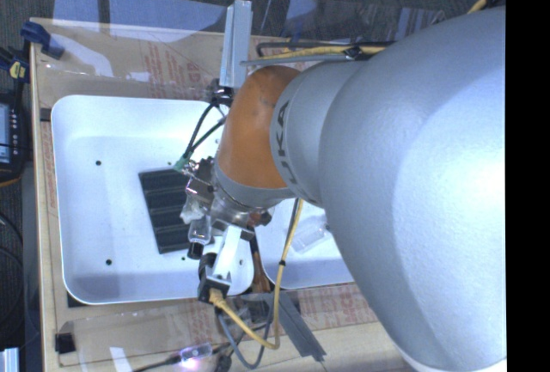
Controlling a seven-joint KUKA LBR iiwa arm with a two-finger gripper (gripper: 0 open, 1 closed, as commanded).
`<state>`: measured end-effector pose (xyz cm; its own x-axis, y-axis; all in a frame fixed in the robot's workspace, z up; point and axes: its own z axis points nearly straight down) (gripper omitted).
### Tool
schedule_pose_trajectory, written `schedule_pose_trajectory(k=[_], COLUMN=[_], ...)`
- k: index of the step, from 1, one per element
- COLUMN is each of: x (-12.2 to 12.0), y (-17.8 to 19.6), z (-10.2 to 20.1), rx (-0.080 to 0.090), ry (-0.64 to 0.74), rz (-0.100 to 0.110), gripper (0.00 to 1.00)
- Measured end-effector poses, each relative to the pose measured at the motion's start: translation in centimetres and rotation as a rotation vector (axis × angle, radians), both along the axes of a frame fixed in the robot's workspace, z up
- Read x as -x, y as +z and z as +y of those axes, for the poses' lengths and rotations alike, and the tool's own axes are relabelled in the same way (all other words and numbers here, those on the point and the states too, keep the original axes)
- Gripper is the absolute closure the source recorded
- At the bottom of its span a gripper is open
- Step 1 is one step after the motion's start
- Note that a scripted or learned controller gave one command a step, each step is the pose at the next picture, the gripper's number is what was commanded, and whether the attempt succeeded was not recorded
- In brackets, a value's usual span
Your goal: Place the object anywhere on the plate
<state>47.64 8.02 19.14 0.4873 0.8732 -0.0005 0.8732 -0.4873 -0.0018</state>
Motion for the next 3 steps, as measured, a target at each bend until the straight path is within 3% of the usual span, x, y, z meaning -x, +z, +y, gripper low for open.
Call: schedule_pose_trajectory(k=[1, 2, 3], x=[-3.4, -2.4, -8.8], y=[-10.1, 3.9, -0.2], z=[7.9, 3.5, 1.4], rx=[0.001, 0.0, 0.002], ry=[-0.049, 0.186, -0.098], rz=[0.004, 0.001, 0.004], gripper=[1.0, 1.0, 1.0])
